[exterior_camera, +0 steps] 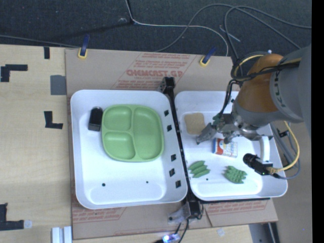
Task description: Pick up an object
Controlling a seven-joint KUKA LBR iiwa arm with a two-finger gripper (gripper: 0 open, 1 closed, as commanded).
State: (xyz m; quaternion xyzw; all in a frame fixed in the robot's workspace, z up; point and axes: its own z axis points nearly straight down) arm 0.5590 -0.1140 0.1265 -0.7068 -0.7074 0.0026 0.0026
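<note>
My gripper (215, 137) hangs over the middle of the right bin (268, 189), open, with nothing between its fingers. One grey finger (204, 135) points down-left toward a tan square sponge (194, 123). A small white carton with red and blue print (223, 147) lies just below the gripper, partly under it. Near the bin's front lie a green pea pod (199, 168) and a ridged green toy (235, 174).
In the left bin (86, 186) sit a green divided plate (133, 132) and a small black block (95, 119) at its left. A black plug on a cable (256, 164) hangs from the arm over the right bin's right side. The raised divider (176, 146) separates the bins.
</note>
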